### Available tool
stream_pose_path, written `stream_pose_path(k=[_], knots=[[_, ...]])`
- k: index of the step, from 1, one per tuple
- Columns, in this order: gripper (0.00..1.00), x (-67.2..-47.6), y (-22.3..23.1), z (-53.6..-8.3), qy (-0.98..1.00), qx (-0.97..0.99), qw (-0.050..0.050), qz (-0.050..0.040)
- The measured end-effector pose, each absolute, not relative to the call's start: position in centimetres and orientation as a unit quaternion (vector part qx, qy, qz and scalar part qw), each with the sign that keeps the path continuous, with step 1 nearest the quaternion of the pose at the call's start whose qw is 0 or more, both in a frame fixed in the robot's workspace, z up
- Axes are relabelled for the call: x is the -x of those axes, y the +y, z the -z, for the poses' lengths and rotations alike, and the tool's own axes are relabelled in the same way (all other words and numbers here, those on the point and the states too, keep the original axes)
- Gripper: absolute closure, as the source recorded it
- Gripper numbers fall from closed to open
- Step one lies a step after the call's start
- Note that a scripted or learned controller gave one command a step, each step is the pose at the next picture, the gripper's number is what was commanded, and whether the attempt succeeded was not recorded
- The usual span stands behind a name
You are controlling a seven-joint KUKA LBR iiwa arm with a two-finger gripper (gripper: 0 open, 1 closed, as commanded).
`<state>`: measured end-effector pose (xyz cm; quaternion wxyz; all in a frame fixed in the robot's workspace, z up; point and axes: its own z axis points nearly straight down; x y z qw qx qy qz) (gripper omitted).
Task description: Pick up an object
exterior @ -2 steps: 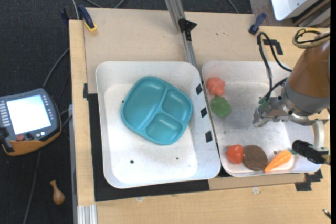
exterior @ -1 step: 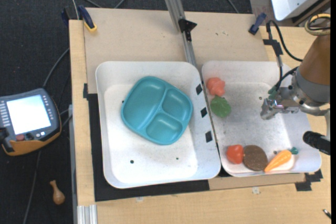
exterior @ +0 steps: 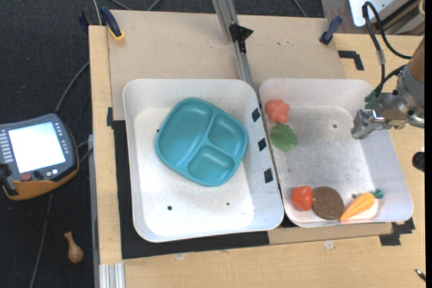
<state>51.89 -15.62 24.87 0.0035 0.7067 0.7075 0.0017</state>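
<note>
Camera view, bench: two shallow white bins sit side by side, the left bin [exterior: 145, 212] and the right bin [exterior: 398, 195], touching along their inner rims.
Left bin: a teal divided plate [exterior: 201, 141] lies in it, tilted a little against the bin's edges, with nothing on it.
Right bin, inner side: a pink-orange toy food [exterior: 277, 110] lies near the upper inner corner, and a green leafy toy [exterior: 283, 137] sits just below it, the two nearly touching.
Right bin, near edge: a red tomato [exterior: 303, 197], a brown round patty [exterior: 328, 202] and an orange carrot [exterior: 358, 206] lie in a row, each touching or just beside the next.
Arm: it reaches in from the right, over the far outer side of the right bin.
Gripper [exterior: 360, 126]: it hangs above bare bin floor, well apart from every toy; nothing is seen between its fingers, and whether they are spread or pressed together cannot be told from this angle.
Progress: by my reading nothing is picked yet; all five toys rest on the bin floor.
Left to do: choose a toy, travel over it, descend, close on it and lift.
Nearest candidates: the carrot and the patty, toward the near edge from the gripper.
</note>
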Motion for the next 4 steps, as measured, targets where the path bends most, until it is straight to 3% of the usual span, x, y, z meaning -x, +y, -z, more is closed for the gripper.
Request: stream_pose_path(k=[1,4], knots=[[1.0,-53.3,-10.3,-23.4,0.709,-0.705,-0.002,-0.0004],[1.0,-58.8,5.0,-21.1,0.709,-0.705,0.0,-0.0015]])
